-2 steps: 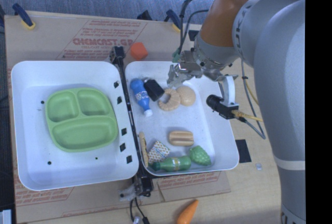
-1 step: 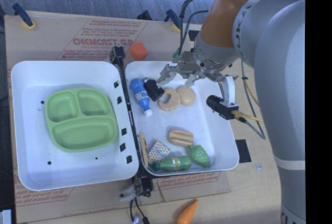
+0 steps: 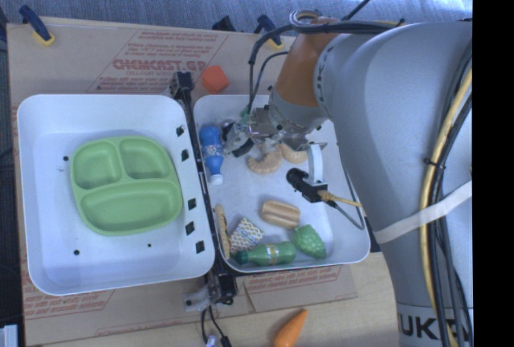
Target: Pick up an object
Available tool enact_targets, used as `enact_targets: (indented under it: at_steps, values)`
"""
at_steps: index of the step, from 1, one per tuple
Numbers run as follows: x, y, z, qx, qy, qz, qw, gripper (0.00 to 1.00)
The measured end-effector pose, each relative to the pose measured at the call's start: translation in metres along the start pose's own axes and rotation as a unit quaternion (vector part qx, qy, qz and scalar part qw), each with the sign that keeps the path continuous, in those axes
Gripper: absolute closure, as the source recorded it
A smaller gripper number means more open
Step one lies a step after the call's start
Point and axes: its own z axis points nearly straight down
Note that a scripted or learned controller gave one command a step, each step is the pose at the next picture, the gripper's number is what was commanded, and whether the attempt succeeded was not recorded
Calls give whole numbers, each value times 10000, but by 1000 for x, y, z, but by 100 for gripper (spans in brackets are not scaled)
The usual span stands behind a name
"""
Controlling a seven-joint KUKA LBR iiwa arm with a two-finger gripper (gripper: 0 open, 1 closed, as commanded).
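My gripper [image 3: 239, 138] hangs low in the back left part of the right bin [image 3: 347, 201]. It is just right of a blue bottle with a white cap [image 3: 211, 148] and just left of a tan ring-shaped pastry [image 3: 263, 163]. A second tan piece [image 3: 295, 154] lies under the wrist. I see nothing held in the gripper. Toward the front of the bin lie a tan bread roll [image 3: 280, 214], a green leafy toy [image 3: 310, 241], a green bottle [image 3: 265, 255], a patterned packet [image 3: 246, 233] and a thin tan stick [image 3: 222, 230].
The left bin [image 3: 40, 136] holds a green divided plate [image 3: 126, 183]. An orange block [image 3: 214, 79] sits on the cardboard behind the bins, and an orange carrot [image 3: 289, 328] lies in front. The arm's grey body covers the right bin's right side.
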Motion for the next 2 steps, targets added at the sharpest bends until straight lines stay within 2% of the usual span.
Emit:
enact_targets:
  at_steps: [1,2]
  values:
    - [8,-59,-2,-24,-42,30,10000,0]
    - [-66,-4,1,24,20,3,10000,0]
